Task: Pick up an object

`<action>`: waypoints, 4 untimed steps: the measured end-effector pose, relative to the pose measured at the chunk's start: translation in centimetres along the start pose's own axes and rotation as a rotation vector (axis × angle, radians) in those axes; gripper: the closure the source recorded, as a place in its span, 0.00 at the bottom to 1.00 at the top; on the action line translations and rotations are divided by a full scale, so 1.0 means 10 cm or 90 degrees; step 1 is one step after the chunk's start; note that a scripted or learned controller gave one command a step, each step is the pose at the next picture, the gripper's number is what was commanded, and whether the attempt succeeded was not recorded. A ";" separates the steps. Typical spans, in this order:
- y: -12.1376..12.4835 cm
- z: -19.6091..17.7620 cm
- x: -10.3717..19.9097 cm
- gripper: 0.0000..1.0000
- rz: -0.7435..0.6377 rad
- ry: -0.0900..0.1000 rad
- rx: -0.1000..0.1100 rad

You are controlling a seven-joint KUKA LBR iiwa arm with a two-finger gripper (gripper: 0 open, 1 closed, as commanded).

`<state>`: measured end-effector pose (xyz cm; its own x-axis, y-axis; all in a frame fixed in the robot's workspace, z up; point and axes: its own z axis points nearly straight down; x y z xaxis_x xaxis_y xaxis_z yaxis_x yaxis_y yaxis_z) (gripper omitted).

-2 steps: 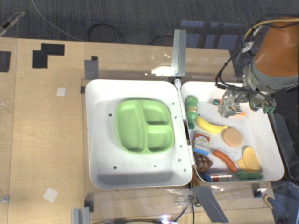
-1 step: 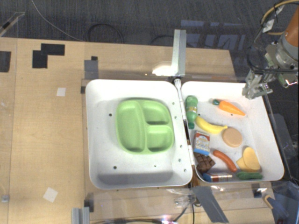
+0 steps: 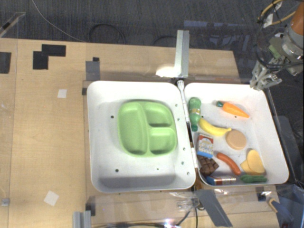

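No words, numbers or brand names can be read anywhere here. The small red, white and blue packet [image 3: 205,145] in the right bin [image 3: 266,103] carries printing, but it is too small and blurred to make out. The green bottle [image 3: 194,109] beside the divider has a label that is equally unreadable.

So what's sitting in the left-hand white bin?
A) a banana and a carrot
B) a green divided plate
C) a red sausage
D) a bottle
B: the left bin holds a green divided plate, while the banana and carrot lie in the right bin.
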<state>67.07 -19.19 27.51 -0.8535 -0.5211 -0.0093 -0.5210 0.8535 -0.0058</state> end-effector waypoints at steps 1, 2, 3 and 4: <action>-0.11 0.10 0.07 1.00 -0.221 -0.001 0.000; 0.09 0.37 0.40 1.00 -0.506 0.000 -0.002; -0.10 -0.07 0.08 1.00 -0.656 -0.001 0.001; 0.03 0.24 0.23 1.00 -0.860 -0.001 -0.003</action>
<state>65.02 -20.12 25.13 0.3220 -0.9468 0.0003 -0.9467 -0.3220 -0.0079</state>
